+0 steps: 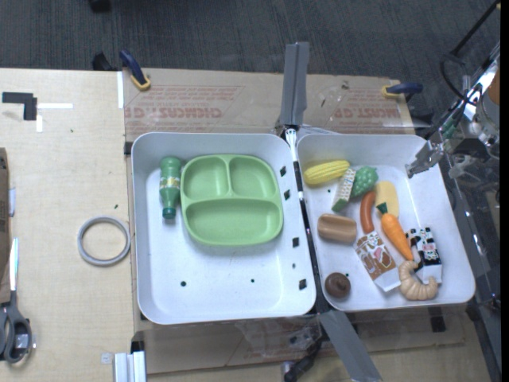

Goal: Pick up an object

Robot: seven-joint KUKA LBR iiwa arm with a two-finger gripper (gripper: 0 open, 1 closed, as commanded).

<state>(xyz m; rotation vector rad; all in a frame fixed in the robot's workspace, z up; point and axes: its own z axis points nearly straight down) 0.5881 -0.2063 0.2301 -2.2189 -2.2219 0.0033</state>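
We see two white bins side by side on the worktop (64, 173). The left bin (215, 289) holds a green divided plate (232, 199) and, just beside its left edge, a green bottle (169, 185) lying along the bin wall. The right bin (326, 146) holds a crowd of toy foods: a yellow corn cob (326, 172) near the top, a broccoli piece (365, 181) beside it, a red sausage (367, 210) next to a yellow block (386, 197), an orange carrot (394, 235) lying at a slant, a brown bread roll (337, 228), a printed carton (375, 259), a black-and-white carton (426, 247), a croissant (418, 285) near the lower right corner and a small brown round piece (338, 284) at the lower left. The end effector (421, 162) sits at the upper right rim of the right bin, above the foods and touching none of them; we cannot tell how it is set, as it is small and mixed with cables there. On the worktop to the left lie a roll of tape (103, 239) and scissors (14, 329).
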